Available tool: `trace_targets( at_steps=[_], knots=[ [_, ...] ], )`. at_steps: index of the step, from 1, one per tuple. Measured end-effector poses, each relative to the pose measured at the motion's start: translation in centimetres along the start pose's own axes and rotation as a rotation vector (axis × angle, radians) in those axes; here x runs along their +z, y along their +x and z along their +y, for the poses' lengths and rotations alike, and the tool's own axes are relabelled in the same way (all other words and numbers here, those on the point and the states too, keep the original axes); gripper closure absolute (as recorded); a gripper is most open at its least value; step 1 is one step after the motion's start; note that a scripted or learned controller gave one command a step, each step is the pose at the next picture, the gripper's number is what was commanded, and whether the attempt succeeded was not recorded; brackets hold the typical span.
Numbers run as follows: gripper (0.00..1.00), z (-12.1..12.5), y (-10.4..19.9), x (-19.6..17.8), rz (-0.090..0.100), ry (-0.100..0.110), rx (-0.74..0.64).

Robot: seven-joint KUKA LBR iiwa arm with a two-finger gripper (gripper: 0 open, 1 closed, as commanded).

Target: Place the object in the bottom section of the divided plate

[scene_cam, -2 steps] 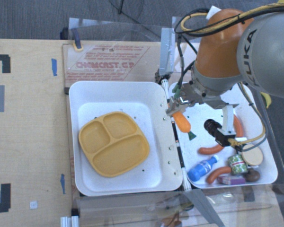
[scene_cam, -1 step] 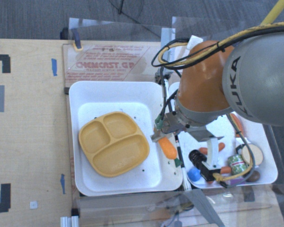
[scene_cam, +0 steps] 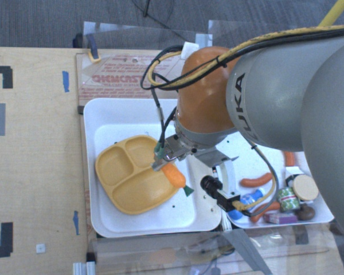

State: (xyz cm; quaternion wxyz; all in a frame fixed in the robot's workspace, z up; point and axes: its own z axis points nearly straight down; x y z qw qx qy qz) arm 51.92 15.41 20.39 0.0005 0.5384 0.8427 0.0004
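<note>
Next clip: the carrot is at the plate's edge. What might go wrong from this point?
1. The toy carrot sits at the right rim of the yellow divided plate, not clearly inside the bottom section; released here, it may land on the rim and roll into the white bin.
2. The hand is close above the plate's rim, so a lower move might tip or shift the plate.
3. How firmly the carrot is held is unclear, so it may slip early.

Wooden bench (scene_cam: 34, 153) bears two white bins (scene_cam: 97, 171)
</note>
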Motion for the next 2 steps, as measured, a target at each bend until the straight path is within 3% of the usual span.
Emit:
trace_targets(
  at_steps=[1,2],
  knots=[
    [0.00,0.0,-0.1,0.0,0.000,0.000,0.001],
    [0.00,-0.1,-6.7,4.9,0.001,0.003,0.050]
  ],
)
